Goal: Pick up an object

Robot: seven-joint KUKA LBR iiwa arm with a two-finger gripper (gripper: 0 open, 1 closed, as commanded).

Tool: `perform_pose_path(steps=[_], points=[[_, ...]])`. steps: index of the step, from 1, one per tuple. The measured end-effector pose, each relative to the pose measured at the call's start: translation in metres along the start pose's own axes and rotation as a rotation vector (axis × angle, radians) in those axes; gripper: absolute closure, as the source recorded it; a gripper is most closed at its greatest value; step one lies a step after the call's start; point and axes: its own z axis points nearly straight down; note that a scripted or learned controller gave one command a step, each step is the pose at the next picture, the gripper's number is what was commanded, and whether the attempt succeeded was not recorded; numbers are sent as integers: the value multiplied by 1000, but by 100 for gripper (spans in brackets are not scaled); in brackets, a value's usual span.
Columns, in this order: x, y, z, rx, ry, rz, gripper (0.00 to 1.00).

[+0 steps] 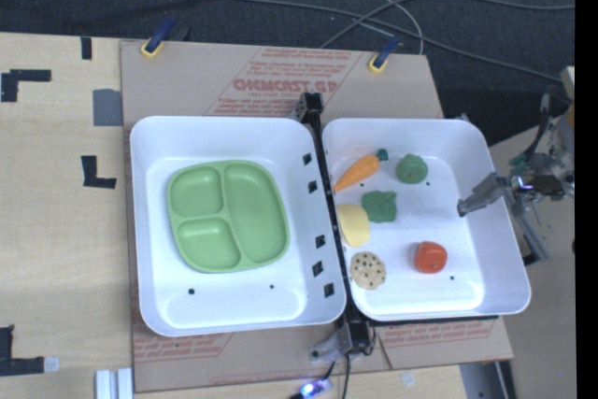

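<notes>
White right bin holds a carrot, its tip pointing lower-left.

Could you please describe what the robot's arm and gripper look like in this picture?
At the right edge, the gripper is dark grey metal, ending in a slim tapered finger over the right bin. Behind it sits a pale grey, blurred mechanism with thin dark cables.

Plate in left bin; food toys in right bin.
</notes>
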Motion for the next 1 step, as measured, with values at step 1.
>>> perform_pose_path(steps=[1], points=[[1,2,-7,-12,-3,-4,0]])
